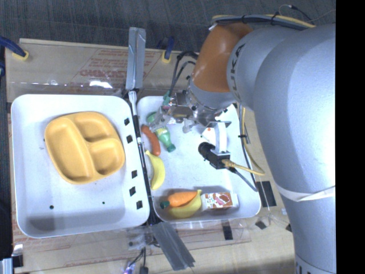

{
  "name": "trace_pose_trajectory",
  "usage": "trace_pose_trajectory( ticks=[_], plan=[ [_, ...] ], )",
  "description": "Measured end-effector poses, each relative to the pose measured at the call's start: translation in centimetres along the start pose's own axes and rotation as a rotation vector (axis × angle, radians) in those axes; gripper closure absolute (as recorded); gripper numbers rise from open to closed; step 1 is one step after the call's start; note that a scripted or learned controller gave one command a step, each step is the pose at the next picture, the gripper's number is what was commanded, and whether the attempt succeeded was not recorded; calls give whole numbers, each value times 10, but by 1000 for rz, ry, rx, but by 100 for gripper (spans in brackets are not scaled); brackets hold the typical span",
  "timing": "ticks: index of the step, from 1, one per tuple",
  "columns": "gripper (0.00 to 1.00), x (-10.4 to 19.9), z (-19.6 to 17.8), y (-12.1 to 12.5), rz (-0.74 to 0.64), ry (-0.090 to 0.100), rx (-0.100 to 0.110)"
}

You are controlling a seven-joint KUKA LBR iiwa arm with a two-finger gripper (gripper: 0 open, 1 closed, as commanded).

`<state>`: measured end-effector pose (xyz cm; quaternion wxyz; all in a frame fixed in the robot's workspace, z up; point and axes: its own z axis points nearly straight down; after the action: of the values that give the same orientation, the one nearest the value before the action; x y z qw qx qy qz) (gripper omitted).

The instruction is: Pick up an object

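landmark: banana (157, 173), lying lengthwise against the left wall of the right bin (188, 167).
tool (174, 114): low over the far end of the right bin, beyond the banana and a little to its right; cannot tell whether it is released or clenched, and nothing is seen grasped in it.
arm (285, 96): comes in from the right of the banana, its orange band above the tool.
red sausage (150, 140): just beyond the banana's far tip, along the same wall.
green-yellow item (166, 140): beyond the banana to the right, just beside the sausage and near the tool.
green piece (151, 118): farther beyond the banana, past the sausage, at the tool's left.
carrot (182, 198): nearer than the banana, resting on a yellow fruit (185, 211) at the near wall.
carton (219, 200): right of the carrot, nearer than the banana.
yellow plate (84, 147): left of the banana, across the walls in the left bin (34, 210).
desk (68, 61): carries both bins.
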<state>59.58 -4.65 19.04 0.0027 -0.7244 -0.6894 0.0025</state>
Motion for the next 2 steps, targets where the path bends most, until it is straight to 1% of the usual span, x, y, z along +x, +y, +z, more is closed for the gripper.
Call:
trace_pose_trajectory(
  ticks=[1, 2],
  plan=[
    [0, -46, 80, 29, -148, 0, -2],
    [0, -50, 98, 17, -362, 0, -5]
  ],
)
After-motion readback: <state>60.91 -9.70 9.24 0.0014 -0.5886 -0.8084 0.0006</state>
